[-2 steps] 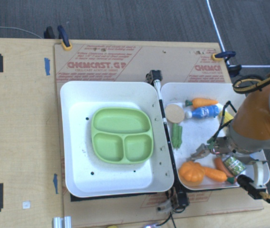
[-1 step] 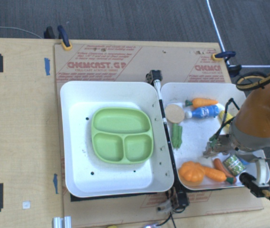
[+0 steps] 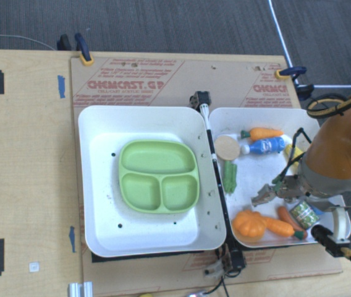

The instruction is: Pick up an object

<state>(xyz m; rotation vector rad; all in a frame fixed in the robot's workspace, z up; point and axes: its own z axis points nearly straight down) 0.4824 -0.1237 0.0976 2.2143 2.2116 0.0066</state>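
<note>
The right bin (image 3: 245, 117) holds several toy items. At its back lie a carrot (image 3: 265, 133) and a blue bottle (image 3: 266, 146), with a beige disc (image 3: 227, 148) to their left. A green pod (image 3: 230, 177) lies along the left wall. Near the front sit an orange pumpkin-like piece (image 3: 250, 225), a second carrot (image 3: 279, 227) and a small green-labelled jar (image 3: 303, 215). My gripper (image 3: 263, 197) hangs low over the bare bin floor between the green pod and the jar, just above the pumpkin piece. Nothing shows in its grasp. The arm's body hides the bin's right side.
The left bin (image 3: 95, 166) holds a light green divided plate (image 3: 159, 176). A black clamp bar (image 3: 211, 159) runs between the two bins. A yellow piece (image 3: 293, 156) peeks out beside the arm. Both bins rest on a cardboard sheet (image 3: 132, 79).
</note>
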